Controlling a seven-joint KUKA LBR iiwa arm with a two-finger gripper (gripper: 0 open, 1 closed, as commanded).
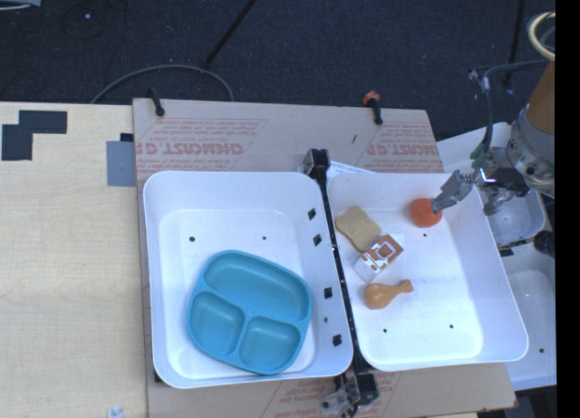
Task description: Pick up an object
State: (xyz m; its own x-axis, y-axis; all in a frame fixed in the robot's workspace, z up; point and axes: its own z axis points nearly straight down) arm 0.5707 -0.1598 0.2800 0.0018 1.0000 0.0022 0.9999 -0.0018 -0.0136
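Mirrored "CHEMCAST GP" on backing sheet (195, 144)

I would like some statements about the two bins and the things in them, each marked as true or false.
1. The blue divided tray lies in the left bin. True.
2. The orange ball is in the left bin. False: it sits in the right bin, near its far edge, close to the gripper.
3. The right bin holds four things. True: the ball, a tan block, a small white and orange box and an orange pear-shaped toy.
4. The tan block lies on the blue tray. False: it lies in the right bin, beside the divider.
5. The pear-shaped toy touches the ball. False: they lie well apart.
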